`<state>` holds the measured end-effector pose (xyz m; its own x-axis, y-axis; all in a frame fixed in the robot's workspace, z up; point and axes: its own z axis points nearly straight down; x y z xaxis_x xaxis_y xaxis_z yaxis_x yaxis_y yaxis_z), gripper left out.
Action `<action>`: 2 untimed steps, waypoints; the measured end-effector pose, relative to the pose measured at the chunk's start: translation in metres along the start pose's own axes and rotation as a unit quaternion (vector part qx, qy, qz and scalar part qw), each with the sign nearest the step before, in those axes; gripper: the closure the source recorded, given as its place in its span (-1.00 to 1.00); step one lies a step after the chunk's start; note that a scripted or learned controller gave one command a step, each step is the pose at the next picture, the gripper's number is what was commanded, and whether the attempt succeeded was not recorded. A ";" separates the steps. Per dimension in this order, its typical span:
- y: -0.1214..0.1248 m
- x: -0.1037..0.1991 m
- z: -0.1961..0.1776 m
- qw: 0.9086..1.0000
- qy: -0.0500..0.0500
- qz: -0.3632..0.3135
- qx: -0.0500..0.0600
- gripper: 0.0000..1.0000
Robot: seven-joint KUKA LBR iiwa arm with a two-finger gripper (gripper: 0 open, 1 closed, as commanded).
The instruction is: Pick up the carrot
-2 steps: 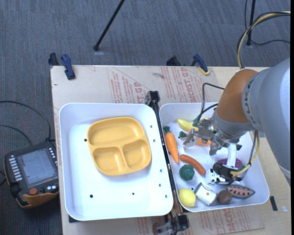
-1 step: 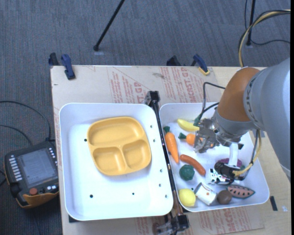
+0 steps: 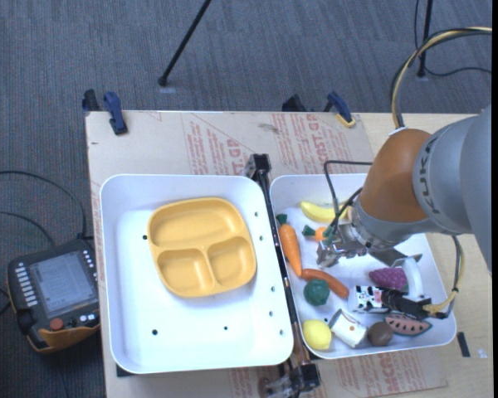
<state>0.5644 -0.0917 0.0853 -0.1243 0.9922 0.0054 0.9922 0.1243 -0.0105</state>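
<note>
Reaching in over the right bin (image 3: 445,303), the arm (image 3: 415,185) hung its gripper (image 3: 339,249) low above the toys, just right of the carrot (image 3: 290,248). Whether the gripper was spread or pressed together I could not tell; nothing showed pinched in it.

The carrot lay inside the right bin, near its left wall, running lengthwise from the far side toward the near side, apart from the gripper. Taking the carrot as the mark: a banana (image 3: 317,212) lay just beyond it to the right, an orange-red pepper-like piece (image 3: 326,281) lay at its near end, slanting off to the right, and a dark green round toy (image 3: 316,292) sat just nearer than that end. Further toward the near side sat a lemon (image 3: 317,334), and well to the right a purple piece (image 3: 388,278) and a watermelon slice (image 3: 408,327).

To the carrot's left, across the wall, the left bin (image 3: 124,305) bore a yellow divided plate (image 3: 202,246).
</note>
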 end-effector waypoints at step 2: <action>0.051 -0.024 -0.001 0.996 -0.001 0.094 -0.002 -1.00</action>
<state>0.6184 -0.1087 0.0861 0.0629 0.9980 0.0020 0.9980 -0.0629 -0.0070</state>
